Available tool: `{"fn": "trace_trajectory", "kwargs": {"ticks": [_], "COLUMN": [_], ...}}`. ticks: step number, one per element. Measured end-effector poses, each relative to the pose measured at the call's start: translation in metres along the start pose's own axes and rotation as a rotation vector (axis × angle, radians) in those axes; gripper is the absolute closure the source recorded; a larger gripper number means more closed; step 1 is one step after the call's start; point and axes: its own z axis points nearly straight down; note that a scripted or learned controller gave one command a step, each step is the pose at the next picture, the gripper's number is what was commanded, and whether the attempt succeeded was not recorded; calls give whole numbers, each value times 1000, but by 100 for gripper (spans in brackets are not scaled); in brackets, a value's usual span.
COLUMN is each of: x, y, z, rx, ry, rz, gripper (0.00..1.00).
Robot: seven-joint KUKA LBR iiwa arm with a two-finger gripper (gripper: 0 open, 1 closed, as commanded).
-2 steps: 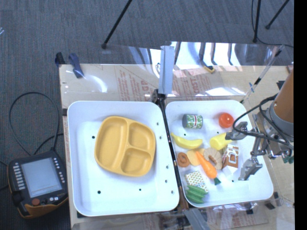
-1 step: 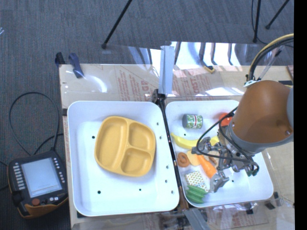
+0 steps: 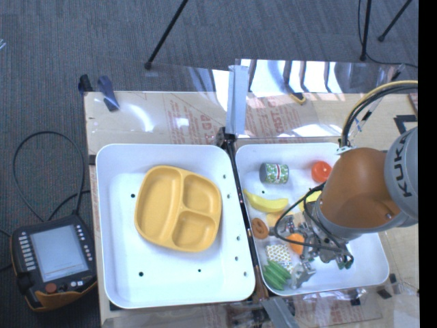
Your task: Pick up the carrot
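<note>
The carrot appears as a small orange piece in the lower middle of the right bin, and the hand is right at it, with dark cabling and finger parts crossing over it. Whether the hand is open or closed, and whether it has any hold on the carrot, I cannot tell; the wrist and its orange band cover most of the mechanism.

Close around the carrot lie a banana just above, a brown round slice to the left, a pale patterned item below, and a green vegetable near the bin's front wall. A green-labelled can and a red-orange round toy sit farther back. The left bin holds a yellow divided plate.

To do this step well, I judge that the fingers should straddle the carrot alone, descending straight so the banana and the patterned item are not nudged or caught, then lift vertically.

Most of the carrot's length and orientation is hidden under the arm, so its true outline stays uncertain.
</note>
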Motion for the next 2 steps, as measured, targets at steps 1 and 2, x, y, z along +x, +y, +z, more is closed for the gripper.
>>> {"fn": "trace_trajectory", "kwargs": {"ticks": [1, 2], "x": [-1, -10], "y": [2, 63], "z": [-9, -102], "rx": [-1, 1], "ry": [0, -5], "rz": [-5, 145], "gripper": [100, 100]}}
